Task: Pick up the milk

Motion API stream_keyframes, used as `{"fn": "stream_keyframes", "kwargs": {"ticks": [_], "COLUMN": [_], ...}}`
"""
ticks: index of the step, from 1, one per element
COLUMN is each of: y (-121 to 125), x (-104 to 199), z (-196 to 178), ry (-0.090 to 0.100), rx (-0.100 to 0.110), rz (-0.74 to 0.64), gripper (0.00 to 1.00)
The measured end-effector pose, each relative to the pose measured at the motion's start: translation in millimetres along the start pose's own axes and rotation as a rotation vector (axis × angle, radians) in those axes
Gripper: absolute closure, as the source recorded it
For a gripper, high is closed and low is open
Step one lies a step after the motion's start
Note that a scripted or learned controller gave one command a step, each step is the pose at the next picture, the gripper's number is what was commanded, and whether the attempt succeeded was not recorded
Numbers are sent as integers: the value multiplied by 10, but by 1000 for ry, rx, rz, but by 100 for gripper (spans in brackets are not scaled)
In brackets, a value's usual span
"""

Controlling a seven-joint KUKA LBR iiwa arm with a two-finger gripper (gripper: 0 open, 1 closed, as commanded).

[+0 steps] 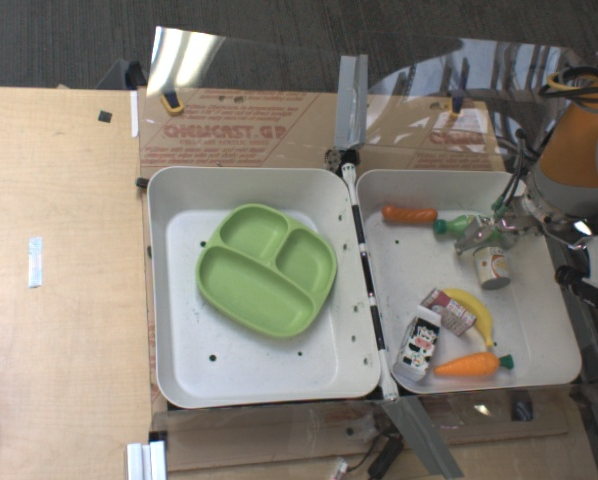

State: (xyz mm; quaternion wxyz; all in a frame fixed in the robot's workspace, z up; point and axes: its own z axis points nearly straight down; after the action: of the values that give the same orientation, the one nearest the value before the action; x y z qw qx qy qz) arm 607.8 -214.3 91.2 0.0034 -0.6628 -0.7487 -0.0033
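One milk carton [419,342], two carrots [466,366], perhaps one banana [474,313].

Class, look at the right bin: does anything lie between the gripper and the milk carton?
Yes. From the gripper, a small can, a banana and a small packet lie toward the milk carton.

Two bins [169,268] — one plate [267,269], one milk [418,345], two carrots [467,365], one banana [474,313].

Floor: dark grey carpet [279,8] along 12 o'clock.
Bench: pale wooden top [59,268] at 9 o'clock.
Board: brown cardboard [239,128] behind the bins.
Light: bright glare on clear plastic sheet [184,58] at 11 o'clock.
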Motion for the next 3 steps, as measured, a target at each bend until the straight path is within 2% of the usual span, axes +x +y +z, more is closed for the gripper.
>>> {"fn": "stream_keyframes", "kwargs": {"ticks": [1, 2, 3], "y": [-247, -116, -261], "x": [12, -8, -13], "z": [-16, -3, -14], "ry": [-5, -3, -7], "rx": [-2, 0, -1], "rz": [-116, -126, -225], "gripper": [0, 0, 0]}}
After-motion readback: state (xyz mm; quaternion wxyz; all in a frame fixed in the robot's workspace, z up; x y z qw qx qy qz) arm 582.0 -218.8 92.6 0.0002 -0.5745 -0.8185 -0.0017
